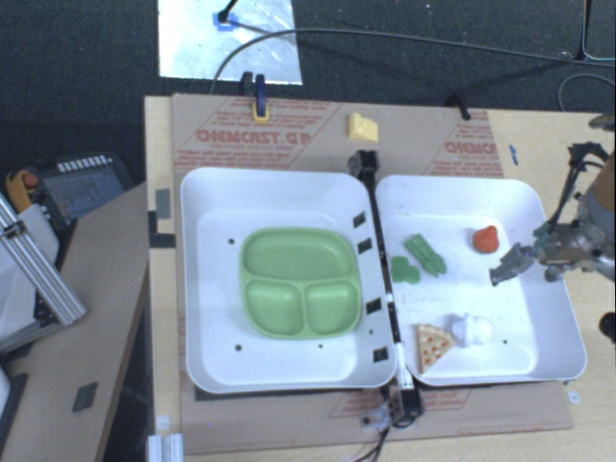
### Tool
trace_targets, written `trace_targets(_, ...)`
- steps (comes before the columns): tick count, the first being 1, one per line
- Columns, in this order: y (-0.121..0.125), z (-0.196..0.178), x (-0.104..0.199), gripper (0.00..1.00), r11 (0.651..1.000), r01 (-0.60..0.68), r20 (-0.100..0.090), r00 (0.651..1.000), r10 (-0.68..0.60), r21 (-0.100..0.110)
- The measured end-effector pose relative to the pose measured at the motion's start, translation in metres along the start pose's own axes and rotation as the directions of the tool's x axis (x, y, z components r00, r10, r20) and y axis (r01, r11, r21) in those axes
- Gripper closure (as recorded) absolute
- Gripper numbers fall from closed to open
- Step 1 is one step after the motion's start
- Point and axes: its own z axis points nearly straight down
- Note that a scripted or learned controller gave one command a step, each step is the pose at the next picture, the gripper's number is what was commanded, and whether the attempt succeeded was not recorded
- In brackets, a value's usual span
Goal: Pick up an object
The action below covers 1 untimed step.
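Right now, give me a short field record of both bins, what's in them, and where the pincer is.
left bin: holds a green divided plate
right bin: green toy, red toy, pizza slice toy, small white object
pincer: over the right bin's right side, below the red toy
held object: none visible
outside bins: yellow block on the cardboard behind

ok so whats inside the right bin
The right bin holds a green toy, a red piece, a pizza slice and a white object. The end effector covers a patch of floor.
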Motion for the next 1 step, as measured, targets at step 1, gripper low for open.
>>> trace_targets(1,0.0021,-0.0045,0.0003,0.0,1.0,0.003,0.002,1.0,-0.003,-0.01)
